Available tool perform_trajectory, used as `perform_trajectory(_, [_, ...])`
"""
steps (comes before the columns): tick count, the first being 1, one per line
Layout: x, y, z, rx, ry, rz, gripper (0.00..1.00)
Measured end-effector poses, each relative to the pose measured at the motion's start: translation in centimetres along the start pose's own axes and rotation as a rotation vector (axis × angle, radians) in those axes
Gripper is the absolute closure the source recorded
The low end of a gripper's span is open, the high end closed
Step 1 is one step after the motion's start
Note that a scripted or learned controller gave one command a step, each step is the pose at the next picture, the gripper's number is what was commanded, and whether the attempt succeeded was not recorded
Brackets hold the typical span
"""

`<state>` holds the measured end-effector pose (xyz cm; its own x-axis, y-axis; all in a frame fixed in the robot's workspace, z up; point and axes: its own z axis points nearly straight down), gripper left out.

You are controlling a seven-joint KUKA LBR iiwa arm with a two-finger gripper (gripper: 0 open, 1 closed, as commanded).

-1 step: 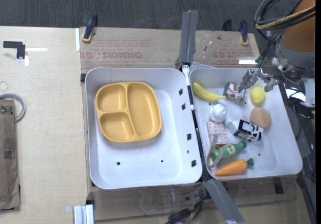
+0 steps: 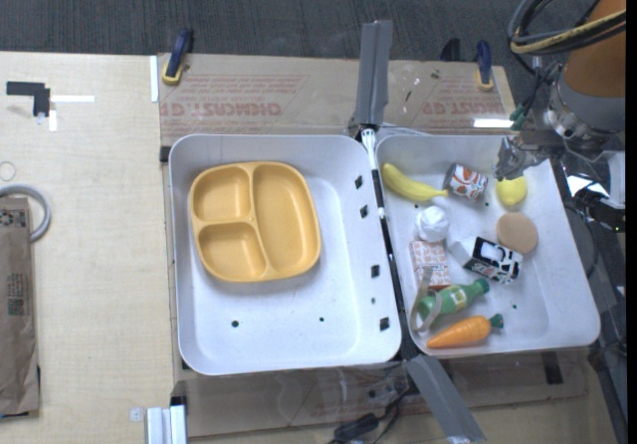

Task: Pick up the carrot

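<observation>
Bins come first: two shallow white ones sit side by side, the left bin (image 2: 199,333) and the right bin (image 2: 567,323), their inner walls touching along the middle. One yellow divided plate (image 2: 256,221) with three compartments lies in the left bin, toward its far left; the near and right parts of that bin's floor are bare white.

One grey arm (image 2: 587,64) with an orange band enters at the far right, partly cut off by the picture's edge, with black cables looping over it. Its gripper (image 2: 511,161) hangs over the far right part of the right bin, just above one yellow lemon (image 2: 512,191); whether it is open or closed cannot be told, as the tips are dark and small.

Eight more things lie in the right bin, one of each: a banana (image 2: 411,183) at the far left, a green bottle (image 2: 450,300), the carrot (image 2: 465,331), a tan egg-shaped item (image 2: 517,232), a pink carton (image 2: 429,260), a black-and-white box (image 2: 494,259), a small can (image 2: 466,181) and a white capped item (image 2: 433,223) too small to name.

That carrot lies near the bin's near wall, pointing left, just beside the bottle, well apart from the gripper, with bare floor to its right.
</observation>
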<state>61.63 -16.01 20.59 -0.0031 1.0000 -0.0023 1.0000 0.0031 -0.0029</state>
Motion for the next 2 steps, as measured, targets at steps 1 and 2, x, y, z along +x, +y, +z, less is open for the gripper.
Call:
perform_trajectory(1, [1.1,3.3,-3.1,-0.003,0.0,0.122,1.0])
perform_trajectory(2, [3.2,4.3,-3.7,-0.003,-0.001,0.075,1.0])
